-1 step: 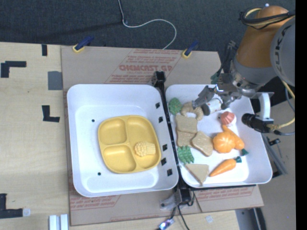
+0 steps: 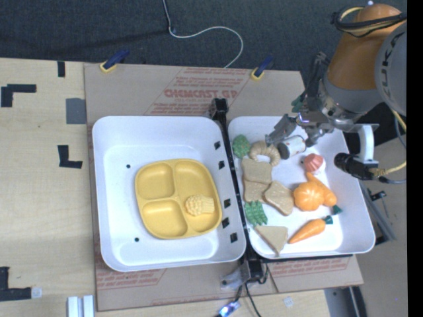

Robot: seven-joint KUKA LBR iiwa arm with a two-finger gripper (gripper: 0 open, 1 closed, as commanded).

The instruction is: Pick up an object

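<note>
Nearest me the bread wedge [image 2: 272,236] and carrot [image 2: 308,230] sit untouched, my gripper [image 2: 285,139] hangs open, empty, over the croissant [image 2: 263,153] at the right bin's [image 2: 353,243] far-left: probably light, hard, slick plastic, so I'd pinch its middle.

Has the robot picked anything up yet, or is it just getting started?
A yellow toy corn cob already lies in the yellow divided plastic tray in the left white bin. The two-finger gripper is low over the right white bin, near a beige curled pastry piece. No grasp visible; the pick itself seems left to do.
</note>
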